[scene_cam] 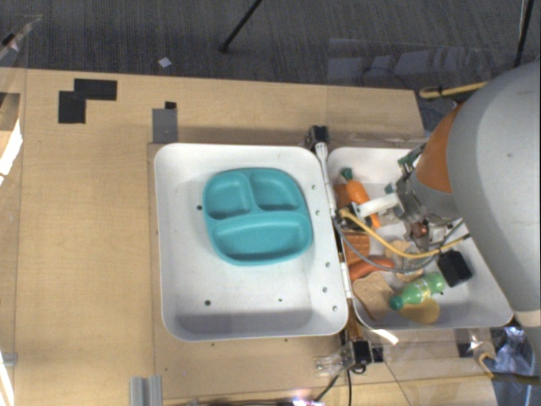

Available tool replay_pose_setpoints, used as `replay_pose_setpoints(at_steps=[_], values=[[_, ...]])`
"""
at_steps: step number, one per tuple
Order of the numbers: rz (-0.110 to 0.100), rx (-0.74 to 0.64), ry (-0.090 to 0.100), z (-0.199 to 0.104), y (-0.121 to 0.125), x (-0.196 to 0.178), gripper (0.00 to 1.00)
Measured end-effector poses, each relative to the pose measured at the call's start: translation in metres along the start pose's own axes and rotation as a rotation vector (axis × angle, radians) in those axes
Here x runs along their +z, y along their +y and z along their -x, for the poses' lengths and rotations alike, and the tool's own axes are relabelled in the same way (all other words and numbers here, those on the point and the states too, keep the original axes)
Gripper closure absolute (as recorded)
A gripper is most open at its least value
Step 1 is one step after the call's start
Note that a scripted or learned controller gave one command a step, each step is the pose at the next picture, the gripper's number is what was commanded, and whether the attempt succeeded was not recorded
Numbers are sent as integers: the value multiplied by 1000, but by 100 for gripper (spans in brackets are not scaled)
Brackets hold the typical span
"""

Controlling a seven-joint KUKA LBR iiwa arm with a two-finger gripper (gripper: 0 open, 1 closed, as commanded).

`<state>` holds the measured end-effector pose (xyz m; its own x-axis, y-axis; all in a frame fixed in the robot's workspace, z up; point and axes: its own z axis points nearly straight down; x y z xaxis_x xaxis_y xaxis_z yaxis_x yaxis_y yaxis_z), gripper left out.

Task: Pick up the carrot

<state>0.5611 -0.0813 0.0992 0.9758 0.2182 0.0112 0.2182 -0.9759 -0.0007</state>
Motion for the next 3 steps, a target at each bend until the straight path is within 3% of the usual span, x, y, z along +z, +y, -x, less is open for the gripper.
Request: replay_pose_setpoints(at_steps=[1, 2, 3], values=[[-1, -20, -5, 3, 0, 12, 0], [-2, -28, 1, -1, -1, -1, 100], [-9, -49, 0, -73, -131, -88, 100]])
